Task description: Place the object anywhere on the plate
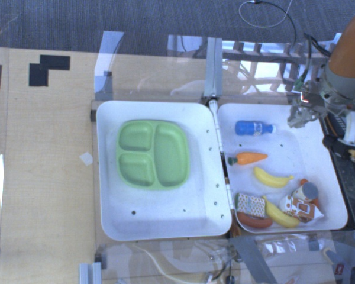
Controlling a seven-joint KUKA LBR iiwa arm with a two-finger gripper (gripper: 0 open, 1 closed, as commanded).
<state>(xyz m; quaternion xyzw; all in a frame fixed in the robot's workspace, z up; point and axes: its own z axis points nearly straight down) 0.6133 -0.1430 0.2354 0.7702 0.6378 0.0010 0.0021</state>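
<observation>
Two white bins are sitting side by side on the surface as my end effector (pixel 300 116) is hovering over the far right corner of the right bin (pixel 328 158), carrying nothing; whether it is released or clenched, I cannot tell. Picking appears not yet begun. Candidates are lying in that bin: blue bottle (pixel 254 128), carrot (pixel 248 158), banana (pixel 273 178). Next, I judge, comes descending onto one, then crossing to the green plate (pixel 153 154) in the left bin (pixel 160 218). My arm (pixel 346 64) is reaching in from the right edge.
</observation>
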